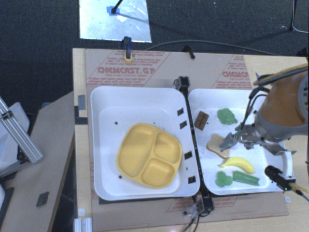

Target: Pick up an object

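The right bin holds several toy foods: a brown chocolate bar, a green leafy piece, a slice of toast, a yellow banana, a round green piece and a long green piece. My gripper reaches in from the right and sits low at the toast's right edge, just above the banana. Nothing can be seen held in it.
The left bin contains a yellow divided plate. Black clips line the wall between the two bins. The grey and orange arm covers the right bin's far right side.
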Robot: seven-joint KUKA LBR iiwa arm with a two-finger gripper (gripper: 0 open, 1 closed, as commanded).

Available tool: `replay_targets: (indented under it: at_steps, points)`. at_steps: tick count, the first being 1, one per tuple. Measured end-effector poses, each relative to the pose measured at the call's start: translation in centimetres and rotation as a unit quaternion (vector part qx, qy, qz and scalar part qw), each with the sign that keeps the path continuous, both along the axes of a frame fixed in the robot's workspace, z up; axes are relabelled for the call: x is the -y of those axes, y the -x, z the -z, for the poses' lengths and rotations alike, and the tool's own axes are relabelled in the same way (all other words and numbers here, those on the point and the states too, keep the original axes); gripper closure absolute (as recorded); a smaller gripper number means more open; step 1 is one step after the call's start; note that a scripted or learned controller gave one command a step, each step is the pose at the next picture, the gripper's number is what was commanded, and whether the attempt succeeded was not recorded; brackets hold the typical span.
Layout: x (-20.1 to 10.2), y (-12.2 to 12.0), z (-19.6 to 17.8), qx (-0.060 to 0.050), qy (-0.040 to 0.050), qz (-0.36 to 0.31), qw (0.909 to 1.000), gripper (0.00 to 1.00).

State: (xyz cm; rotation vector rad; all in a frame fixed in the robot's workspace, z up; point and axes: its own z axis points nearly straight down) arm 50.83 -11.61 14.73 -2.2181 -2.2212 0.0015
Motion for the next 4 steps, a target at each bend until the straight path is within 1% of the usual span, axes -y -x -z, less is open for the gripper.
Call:
replay_targets:
  at_steps: [1,2,3,4]
  points:
    - [0.4,0.0,4.2,0.001,0.0002,0.000,1.0000,0.00]
    - [0.4,-0.1,3.0,0.002,0.0007,0.000,1.0000,1.00]
    - [0.9,-0.5,-3.3,0.005,0.0015,-0.001,1.0000,1.00]
    - [0.7,-0.7,-9.8,0.006,0.0015,-0.002,1.0000,1.00]
